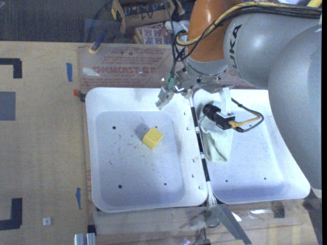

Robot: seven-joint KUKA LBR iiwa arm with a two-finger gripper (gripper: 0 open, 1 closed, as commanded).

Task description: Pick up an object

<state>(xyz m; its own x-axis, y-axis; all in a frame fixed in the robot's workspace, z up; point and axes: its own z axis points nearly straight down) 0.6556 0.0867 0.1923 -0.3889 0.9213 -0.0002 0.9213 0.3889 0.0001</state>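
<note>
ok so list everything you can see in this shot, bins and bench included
yellow block: 1, yellow, in the left bin, a bit above its middle
pale cloth: 1, whitish green, in the right bin by the divider
left bin: 1, white, left half of the bench
right bin: 1, white, right of the left bin, touching it
wooden bench: 1, light wood, under both bins, with blue tape marks
clutter box: 1, brown, behind the bench at the top
arm: 1, grey with orange band, from the right
claw: 1, grey, over the far rim of the left bin, apart from the block
</note>
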